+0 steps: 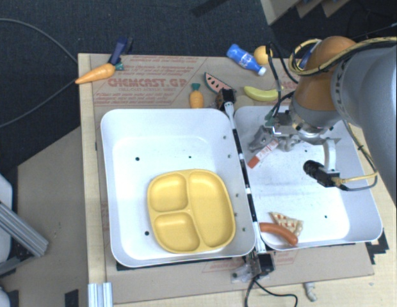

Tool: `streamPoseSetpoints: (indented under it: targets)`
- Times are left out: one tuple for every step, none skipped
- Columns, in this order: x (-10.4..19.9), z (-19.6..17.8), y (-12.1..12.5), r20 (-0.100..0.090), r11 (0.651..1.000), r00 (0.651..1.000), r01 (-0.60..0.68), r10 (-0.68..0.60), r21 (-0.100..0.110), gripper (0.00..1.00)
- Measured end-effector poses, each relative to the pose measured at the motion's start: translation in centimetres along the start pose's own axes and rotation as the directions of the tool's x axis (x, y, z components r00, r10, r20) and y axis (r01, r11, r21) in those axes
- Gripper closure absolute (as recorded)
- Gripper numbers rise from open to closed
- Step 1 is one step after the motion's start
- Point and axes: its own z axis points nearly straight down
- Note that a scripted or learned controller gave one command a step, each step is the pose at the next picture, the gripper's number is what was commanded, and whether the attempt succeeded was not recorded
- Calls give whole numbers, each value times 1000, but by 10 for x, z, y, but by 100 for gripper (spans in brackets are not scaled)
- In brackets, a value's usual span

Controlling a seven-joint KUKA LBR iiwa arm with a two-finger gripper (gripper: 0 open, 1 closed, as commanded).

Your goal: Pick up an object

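Camera view: the hand (270, 141) is lowered into the right bin (352, 219) over a red-tipped object (262, 153); finger state cannot be told, and no lift is evident.

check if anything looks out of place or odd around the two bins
Several toy foods lie outside the bins on the bench: a carrot at the back left corner, a watermelon slice, a banana and a blue bottle behind the right bin. The yellow divided plate sits askew in the left bin.
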Motion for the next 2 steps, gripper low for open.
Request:
streamPoseSetpoints:
  targets:
    - [-4,0,31,2,1000,1000,2,-2,-4,0]
    - [1,0,34,1,1000,1000,1,-1,-5,0]
